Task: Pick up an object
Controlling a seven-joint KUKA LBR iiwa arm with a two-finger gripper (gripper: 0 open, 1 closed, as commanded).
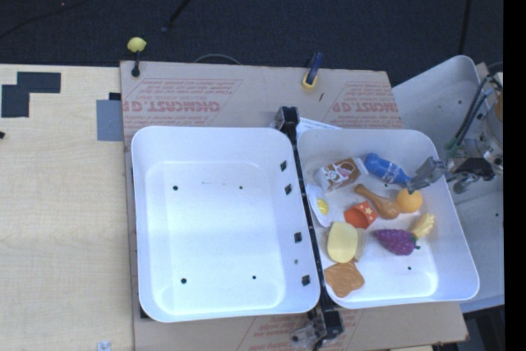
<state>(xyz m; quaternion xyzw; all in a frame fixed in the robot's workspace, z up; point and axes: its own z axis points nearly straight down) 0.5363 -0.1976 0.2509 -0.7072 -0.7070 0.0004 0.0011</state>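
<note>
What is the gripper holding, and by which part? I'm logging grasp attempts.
Cannot tell: the gripper is just above the orange ball in the right bin, with nothing visibly between its fingers.

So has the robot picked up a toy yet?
Not yet. All the toys lie in the right bin. The gripper has reached over that bin's right side, right by the orange ball and the blue toy, but nothing shows between its fingers. Grabbing and lifting are left to do.

Grey metal hand [434,170], dark cables along the wrist
</note>
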